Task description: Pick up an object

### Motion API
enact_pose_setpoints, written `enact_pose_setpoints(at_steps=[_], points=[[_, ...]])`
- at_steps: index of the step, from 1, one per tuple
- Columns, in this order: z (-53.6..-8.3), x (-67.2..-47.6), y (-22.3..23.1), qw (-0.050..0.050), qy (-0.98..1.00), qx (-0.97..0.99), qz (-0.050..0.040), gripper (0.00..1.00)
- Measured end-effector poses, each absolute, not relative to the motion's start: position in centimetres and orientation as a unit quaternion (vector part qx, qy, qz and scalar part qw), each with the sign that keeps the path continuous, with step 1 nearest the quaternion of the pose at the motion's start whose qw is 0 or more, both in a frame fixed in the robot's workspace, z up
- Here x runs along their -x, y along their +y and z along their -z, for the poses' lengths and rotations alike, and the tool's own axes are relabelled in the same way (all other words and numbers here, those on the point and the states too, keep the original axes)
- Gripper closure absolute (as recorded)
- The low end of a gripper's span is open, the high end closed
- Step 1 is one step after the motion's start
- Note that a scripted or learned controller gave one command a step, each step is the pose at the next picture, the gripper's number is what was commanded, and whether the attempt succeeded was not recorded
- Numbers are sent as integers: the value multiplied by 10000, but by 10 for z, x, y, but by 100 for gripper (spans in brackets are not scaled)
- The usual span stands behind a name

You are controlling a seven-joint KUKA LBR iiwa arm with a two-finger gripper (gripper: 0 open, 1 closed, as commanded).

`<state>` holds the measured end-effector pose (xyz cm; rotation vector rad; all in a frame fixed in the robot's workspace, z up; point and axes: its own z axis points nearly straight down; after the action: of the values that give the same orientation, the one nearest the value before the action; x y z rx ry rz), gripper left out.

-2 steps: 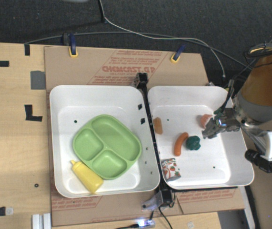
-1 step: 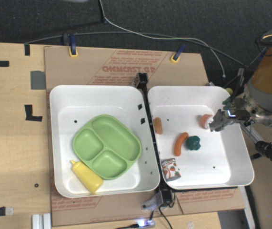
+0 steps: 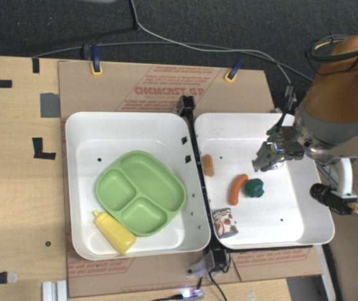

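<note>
At the near edge of the right bin (image 3: pixel 304 231), a small red-and-white packet (image 3: pixel 225 222) lies close to the divider between the two trays. Nearest in the left bin (image 3: pixel 78 168) is a yellow squeeze bottle (image 3: pixel 113 232), lying on its side against the near-left rim of a green divided plate (image 3: pixel 141 192) that takes up most of that tray's floor. Farther back in the right bin, an orange carrot-shaped toy (image 3: pixel 236 189) lies just beside a dark green, broccoli-like piece (image 3: pixel 254 187), the two touching or nearly so. A little farther and to the left, a small orange-brown sausage-shaped piece (image 3: pixel 208 165) rests close to the divider. Above the carrot and the green piece, slightly to their right, hangs the gripper (image 3: pixel 266 161) of the grey arm (image 3: pixel 332 105), which reaches in from the right with its orange band showing. Nothing is seen between its fingers; whether they are spread or pressed together cannot be told from this angle. Both trays sit on a sheet of brown cardboard (image 3: pixel 160 89), clamped at its far edge.
</note>
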<state>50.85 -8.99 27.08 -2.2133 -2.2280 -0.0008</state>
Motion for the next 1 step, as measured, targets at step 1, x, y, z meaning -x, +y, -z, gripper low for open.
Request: enact_pose_setpoints(at_steps=[1], points=[[-254,-505,-44,10,-7088,7055,-7,100]])
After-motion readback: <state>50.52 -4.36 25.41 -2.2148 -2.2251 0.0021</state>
